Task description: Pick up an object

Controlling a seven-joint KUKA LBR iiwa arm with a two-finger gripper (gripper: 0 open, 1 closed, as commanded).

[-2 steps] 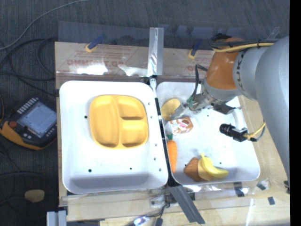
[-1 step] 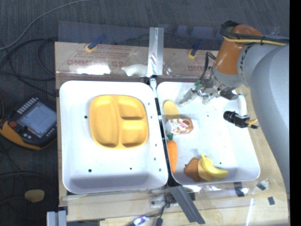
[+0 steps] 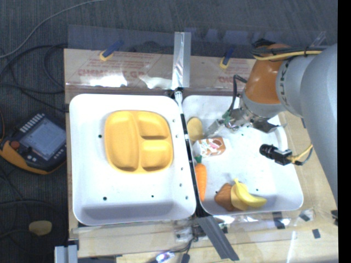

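Observation:
The right bin (image 3: 285,174) holds a pale yellow rounded item (image 3: 194,127) against its left wall. Just right of and below that item lies a small red-and-white packet (image 3: 211,147). An orange carrot (image 3: 201,181) lies along the left wall lower down. A yellow banana (image 3: 245,196) rests against a brown pear-shaped item (image 3: 222,197) near the front edge. My gripper (image 3: 213,129) reaches down-left from the orange-banded wrist (image 3: 266,84). Its tip sits low in the bin, between the pale item and the packet and just above the packet.
The left bin (image 3: 88,190) holds a yellow divided plate (image 3: 138,140). A black cable plug (image 3: 274,152) hangs over the right side of the right bin. The grey arm covers the bench's right edge. A handheld controller (image 3: 38,141) lies on the floor at left.

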